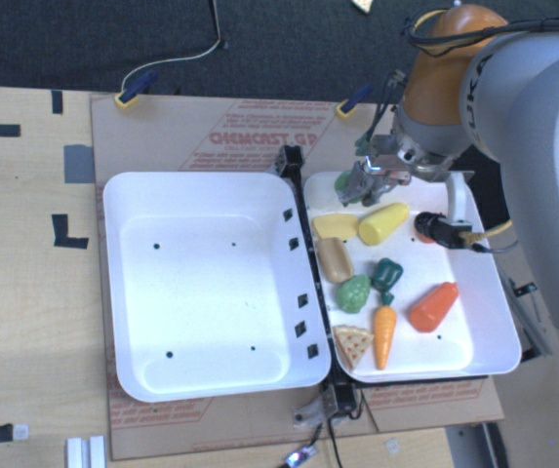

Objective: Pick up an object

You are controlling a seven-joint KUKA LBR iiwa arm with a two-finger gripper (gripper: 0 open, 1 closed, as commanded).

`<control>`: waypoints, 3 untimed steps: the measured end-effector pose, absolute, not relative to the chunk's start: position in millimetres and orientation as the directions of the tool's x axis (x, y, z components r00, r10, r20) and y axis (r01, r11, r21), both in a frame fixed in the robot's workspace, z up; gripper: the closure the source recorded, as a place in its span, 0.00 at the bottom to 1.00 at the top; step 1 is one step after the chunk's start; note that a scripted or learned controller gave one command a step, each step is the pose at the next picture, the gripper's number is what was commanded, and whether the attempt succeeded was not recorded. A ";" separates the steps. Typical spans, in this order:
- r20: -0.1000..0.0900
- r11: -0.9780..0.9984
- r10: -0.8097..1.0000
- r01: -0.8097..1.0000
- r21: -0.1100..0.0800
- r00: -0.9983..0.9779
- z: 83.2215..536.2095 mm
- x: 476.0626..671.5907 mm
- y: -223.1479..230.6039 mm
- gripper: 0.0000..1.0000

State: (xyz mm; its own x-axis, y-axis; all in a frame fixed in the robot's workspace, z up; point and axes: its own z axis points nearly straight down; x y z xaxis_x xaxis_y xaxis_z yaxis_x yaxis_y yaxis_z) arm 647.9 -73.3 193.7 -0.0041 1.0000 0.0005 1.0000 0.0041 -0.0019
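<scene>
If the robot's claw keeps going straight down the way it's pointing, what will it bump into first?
Probably the green object at the far end of the right bin: the gripper hangs right over it. The yellow corn lies just beside. Height is hard to judge from this slanted view.

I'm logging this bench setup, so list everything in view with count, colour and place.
Shallow plastic bins: 2, white, side by side on the cardboard.
Plastic corn cob: 1, yellow, right bin, far end.
Toy carrot: 1, orange, right bin, near end.
Toy pepper: 1, red-orange, right bin.
Toy broccoli: 1, green, right bin, middle.
Pizza wedge: 1, tan, right bin's near corner.
Gripper: 1, grey, over right bin's far end.
</scene>
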 end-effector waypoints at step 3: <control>0.000 0.002 1.000 1.000 -0.003 -0.002 232.0 524.8 -29.3 0.00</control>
